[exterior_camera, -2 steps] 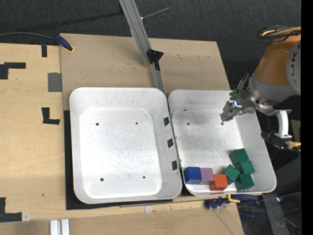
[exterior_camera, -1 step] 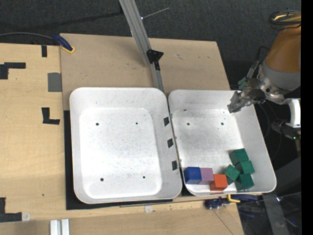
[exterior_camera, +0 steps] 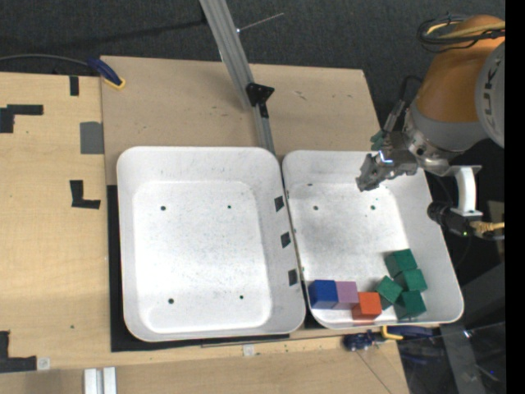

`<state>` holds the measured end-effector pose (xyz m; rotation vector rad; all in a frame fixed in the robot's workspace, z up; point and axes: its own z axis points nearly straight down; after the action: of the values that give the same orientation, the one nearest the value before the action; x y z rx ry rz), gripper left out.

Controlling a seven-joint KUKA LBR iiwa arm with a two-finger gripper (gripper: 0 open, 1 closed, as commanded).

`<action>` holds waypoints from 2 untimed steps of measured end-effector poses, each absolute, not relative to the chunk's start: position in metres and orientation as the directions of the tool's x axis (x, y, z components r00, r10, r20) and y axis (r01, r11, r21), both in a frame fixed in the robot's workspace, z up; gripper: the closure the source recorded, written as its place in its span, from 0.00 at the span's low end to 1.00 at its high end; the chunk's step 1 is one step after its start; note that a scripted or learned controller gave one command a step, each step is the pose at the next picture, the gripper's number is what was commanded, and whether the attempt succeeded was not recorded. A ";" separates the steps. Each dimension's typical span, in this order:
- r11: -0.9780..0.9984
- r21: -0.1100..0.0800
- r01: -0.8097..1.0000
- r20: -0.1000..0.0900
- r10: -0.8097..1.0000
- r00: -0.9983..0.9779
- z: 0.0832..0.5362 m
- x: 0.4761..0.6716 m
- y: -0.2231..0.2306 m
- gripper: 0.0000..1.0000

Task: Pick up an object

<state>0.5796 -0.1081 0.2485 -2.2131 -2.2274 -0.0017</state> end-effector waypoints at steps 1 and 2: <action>0.006 -0.002 1.000 0.002 1.000 -0.006 0.245 0.576 -0.062 1.00; 0.008 -0.001 1.000 0.002 1.000 -0.008 0.249 0.579 -0.001 1.00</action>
<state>0.5786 -0.0006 0.2495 -2.2109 -2.2292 -0.0015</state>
